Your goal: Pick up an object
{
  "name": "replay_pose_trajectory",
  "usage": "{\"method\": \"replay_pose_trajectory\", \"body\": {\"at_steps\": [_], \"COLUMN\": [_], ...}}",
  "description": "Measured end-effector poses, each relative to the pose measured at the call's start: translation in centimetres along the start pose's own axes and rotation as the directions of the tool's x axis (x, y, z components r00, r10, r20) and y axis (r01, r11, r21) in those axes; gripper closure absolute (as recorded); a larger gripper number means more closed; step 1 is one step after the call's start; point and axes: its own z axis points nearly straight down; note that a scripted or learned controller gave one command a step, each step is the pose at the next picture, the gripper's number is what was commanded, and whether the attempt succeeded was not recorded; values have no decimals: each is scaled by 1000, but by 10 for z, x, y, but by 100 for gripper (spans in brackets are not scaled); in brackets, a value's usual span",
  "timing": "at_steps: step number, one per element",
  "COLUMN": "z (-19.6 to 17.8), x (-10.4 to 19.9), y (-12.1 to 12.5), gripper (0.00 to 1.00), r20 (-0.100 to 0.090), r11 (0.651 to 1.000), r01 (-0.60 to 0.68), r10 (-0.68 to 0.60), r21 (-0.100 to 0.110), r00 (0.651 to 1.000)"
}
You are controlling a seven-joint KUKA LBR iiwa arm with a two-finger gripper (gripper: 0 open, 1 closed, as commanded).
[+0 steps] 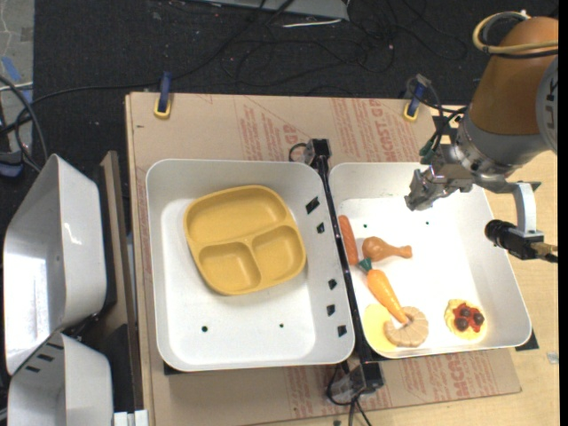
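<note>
I have the pincer [424, 192] hanging over the right bin [461, 216], up near its twelve o'clock edge, and from this slant I cannot tell how it is set. The pickable things lie lower in that bin: a drumstick [385, 249] near the middle, a hot dog [349, 239] at its nine o'clock against the bin's left wall, a carrot [387, 294] toward six, touching a biscuit [406, 331], and a berry tart [465, 317] at five. The drumstick looks the best target to me, standing apart from its neighbours. I would come down squarely across its thick end. The yellow tray [243, 237] sits in the left bin [177, 327].
</note>
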Motion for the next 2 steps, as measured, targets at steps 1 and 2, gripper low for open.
{"method": "replay_pose_trajectory", "body": {"at_steps": [1,2], "z": [12,4], "x": [58,111], "y": [-17,-27], "gripper": [100,100], "r20": [-1,-1], "r11": [1000,1000], "r01": [2,2], "r10": [-2,-2], "r21": [1,-1], "r00": [1000,1000]}}
